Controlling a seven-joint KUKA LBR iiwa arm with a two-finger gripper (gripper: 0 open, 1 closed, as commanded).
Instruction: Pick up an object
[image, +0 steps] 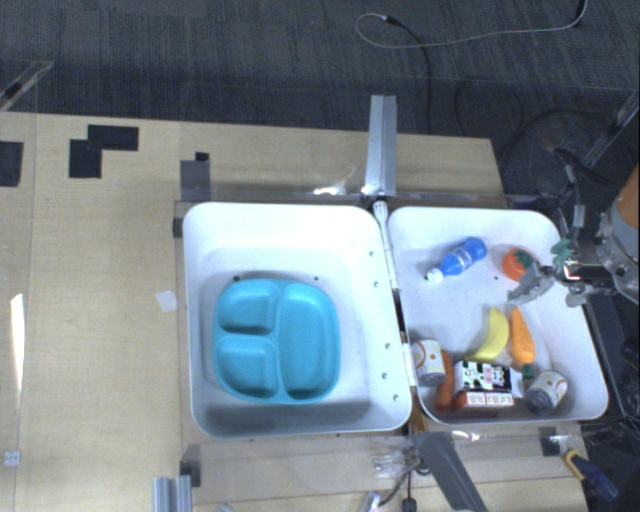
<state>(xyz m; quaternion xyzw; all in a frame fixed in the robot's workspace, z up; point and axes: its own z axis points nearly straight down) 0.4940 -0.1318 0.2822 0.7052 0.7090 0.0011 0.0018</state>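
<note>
The right bin holds several objects. A blue bottle with a white cap lies at the back, with a round orange fruit to its right. A yellow banana and an orange carrot lie side by side in the middle. My gripper hangs over the bin's right side, just right of the orange fruit and above the carrot. Its fingers are open, with nothing between them.
Along the right bin's front lie a small labelled can, a patterned box and a grey tin. The left bin holds a blue divided plate. A metal post stands behind the bins' shared wall.
</note>
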